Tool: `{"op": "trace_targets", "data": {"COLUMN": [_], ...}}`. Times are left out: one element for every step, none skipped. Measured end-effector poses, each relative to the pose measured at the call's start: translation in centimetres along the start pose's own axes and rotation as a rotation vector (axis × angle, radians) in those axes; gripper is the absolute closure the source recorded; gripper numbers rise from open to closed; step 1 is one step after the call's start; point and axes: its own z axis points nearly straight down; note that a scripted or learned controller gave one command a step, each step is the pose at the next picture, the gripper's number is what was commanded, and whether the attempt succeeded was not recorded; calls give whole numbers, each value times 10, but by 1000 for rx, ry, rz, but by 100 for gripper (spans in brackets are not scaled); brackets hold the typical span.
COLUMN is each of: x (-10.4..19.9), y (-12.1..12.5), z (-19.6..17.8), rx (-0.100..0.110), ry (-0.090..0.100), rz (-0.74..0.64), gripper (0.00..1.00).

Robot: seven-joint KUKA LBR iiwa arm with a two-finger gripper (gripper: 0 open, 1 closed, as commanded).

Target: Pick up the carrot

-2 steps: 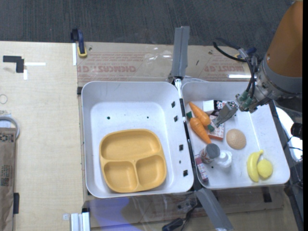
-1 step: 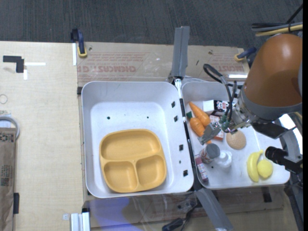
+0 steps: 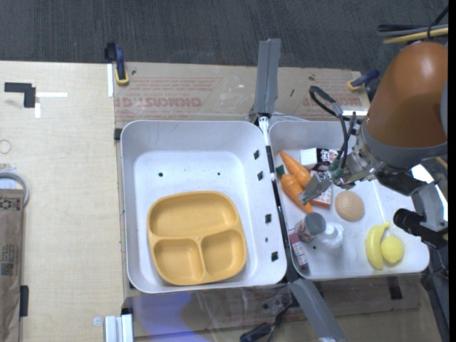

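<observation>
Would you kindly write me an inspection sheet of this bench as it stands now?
Surface: two shallow white bins side by side, left bin and right bin, on a wooden bench.
Job's things: carrot lies in the right bin near its left wall.
Clutter: yellow divided plate in the left bin; banana, round tan item, clear bottle in the right bin.
Grippers: hand is down at the carrot; finger state unclear.
Cables: black cable loops by the arm.
Surroundings: dark floor beyond the bench; clamps at the far edge.
</observation>
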Motion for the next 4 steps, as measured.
{"op": "trace_targets", "data": {"x": [-17,17,2,2], "y": [19,7,-18,-18], "z": [-44,-9,-89,-89], "rx": [2,3,0,0], "ry": [-1,0,-1,-2], "rz": [635,715,911,911], "gripper": [0,0,0,0]}}
